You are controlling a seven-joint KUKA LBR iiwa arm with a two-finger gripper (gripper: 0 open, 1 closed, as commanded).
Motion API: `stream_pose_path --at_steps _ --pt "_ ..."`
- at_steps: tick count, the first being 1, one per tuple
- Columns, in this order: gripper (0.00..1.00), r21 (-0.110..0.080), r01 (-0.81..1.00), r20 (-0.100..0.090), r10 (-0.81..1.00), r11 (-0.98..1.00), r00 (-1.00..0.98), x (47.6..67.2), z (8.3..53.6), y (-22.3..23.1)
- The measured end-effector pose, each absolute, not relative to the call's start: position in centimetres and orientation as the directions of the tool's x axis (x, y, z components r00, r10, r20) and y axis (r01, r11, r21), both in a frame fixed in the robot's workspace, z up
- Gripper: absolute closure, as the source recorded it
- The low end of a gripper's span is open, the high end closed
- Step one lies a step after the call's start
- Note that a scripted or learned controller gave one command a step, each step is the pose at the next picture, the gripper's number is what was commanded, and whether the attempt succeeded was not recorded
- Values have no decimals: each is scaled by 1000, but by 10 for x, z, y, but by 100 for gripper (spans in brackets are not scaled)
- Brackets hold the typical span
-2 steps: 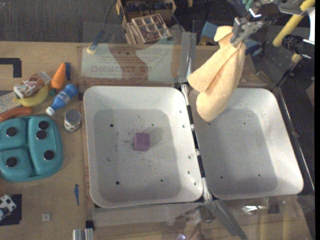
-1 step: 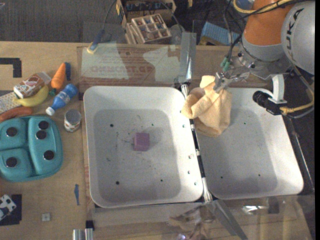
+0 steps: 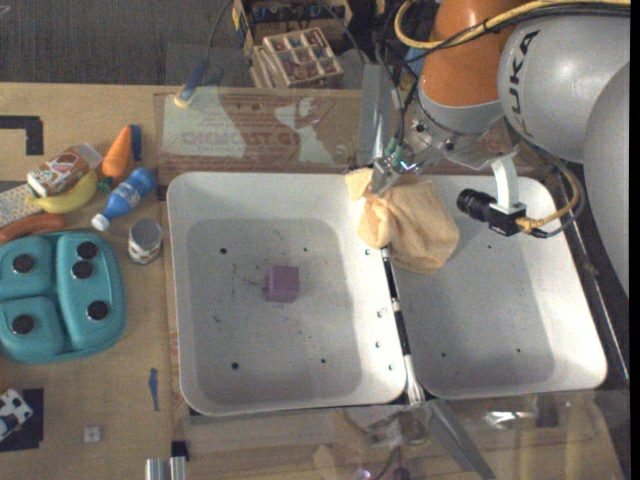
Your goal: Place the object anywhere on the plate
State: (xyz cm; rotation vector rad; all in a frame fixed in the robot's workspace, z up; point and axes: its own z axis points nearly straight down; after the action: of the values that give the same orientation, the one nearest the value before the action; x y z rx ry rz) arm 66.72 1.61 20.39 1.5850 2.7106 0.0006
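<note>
A: What sits in the left bin (image 3: 190,298)?

B: A small purple block (image 3: 282,283), mid-floor. The right bin (image 3: 520,338) carries part of a tan cloth (image 3: 408,224) draped over the divide.

A: And the gripper (image 3: 385,173)?

B: Its fingers pinch the cloth's far corner. The hold looks thin; it may slip, or snag on a rim. I see no plate.

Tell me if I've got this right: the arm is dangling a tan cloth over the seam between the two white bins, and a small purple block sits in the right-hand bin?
Nearly. The camera view shows the purple block in the left bin, not the right bin. The rest holds: the gripper has the tan cloth pinched at its top corner, hanging over the seam between the bins.
</note>
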Motion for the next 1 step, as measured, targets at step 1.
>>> stream_pose_path --at_steps 1 --pt "100 1 845 0 845 535 -535 647 201 100"
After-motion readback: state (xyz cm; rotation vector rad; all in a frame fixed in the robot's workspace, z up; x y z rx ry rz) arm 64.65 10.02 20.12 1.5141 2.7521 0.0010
